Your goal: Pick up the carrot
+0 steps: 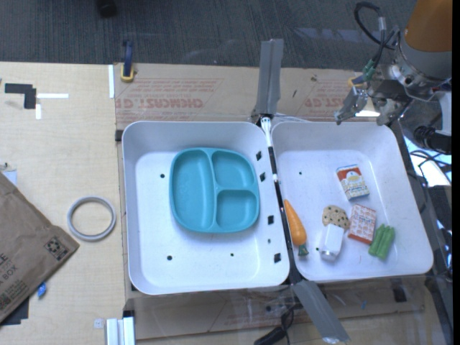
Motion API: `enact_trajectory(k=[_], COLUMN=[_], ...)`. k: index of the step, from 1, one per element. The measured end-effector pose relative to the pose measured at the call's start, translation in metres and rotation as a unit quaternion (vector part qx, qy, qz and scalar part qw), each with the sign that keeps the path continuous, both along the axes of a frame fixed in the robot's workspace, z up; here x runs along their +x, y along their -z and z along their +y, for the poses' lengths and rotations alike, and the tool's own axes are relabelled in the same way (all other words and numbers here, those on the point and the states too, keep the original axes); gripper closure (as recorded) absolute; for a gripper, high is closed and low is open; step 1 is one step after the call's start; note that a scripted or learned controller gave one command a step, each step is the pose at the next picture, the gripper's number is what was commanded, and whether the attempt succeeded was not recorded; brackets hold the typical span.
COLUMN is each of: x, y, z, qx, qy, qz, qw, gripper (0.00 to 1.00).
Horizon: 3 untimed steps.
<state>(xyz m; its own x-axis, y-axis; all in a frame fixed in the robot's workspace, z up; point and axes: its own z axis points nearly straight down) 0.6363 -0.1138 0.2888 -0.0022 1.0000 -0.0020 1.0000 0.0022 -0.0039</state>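
The carrot is orange with a small green end. It lies in the right bin, along that bin's left wall near the front, with the green end pointing to the front. My gripper hangs over the far edge of the right bin, well behind the carrot and to its right. Its fingers stand open and hold nothing.
Also in the right bin are a red and white carton, a cookie, a white bottle, a red packet and a green item. The left bin holds a teal divided plate. A tape ring lies on the bench.
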Motion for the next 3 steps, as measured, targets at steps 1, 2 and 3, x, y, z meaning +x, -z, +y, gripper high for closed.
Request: enact_trajectory(k=[1, 2, 3], x=[-0.020, 0.015, 0.020], y=[0.064, 0.045, 0.039], z=[0.088, 0.126, 0.092], qx=[0.0004, 0.0003, 0.0001], qy=[0.010, -0.069, -0.050], qz=[0.000, -0.002, -0.002], qw=[0.9999, 0.9976, 0.9988], gripper=[0.00, 0.00, 0.00])
